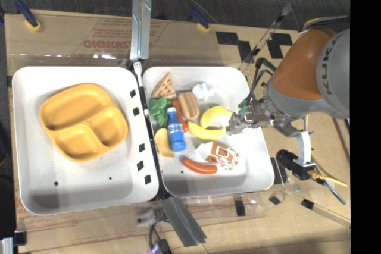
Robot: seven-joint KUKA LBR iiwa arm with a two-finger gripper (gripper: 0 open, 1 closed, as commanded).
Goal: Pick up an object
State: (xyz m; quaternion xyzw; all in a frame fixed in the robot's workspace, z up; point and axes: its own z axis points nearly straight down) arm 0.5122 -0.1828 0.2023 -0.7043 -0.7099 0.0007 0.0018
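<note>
The right bin (259, 159) holds several toy foods. A yellow lemon (213, 115) sits above a banana (204, 132) near the middle. My gripper (234, 126) hangs low just right of both, close to the lemon's right end, and nothing shows between its tips. A blue bottle (175, 132) lies to the left, a hot dog (189, 105) behind it, and a red sausage (199, 166) in front. An orange-and-white packet (224, 156) lies just below the gripper.
Broccoli (158, 110), a pizza slice (165, 87), a white lump (203, 91) and a pale yellow slice (162, 143) also lie in the right bin. The left bin (36, 187) holds a yellow divided plate (83, 121). A metal divider (140, 27) stands between the bins.
</note>
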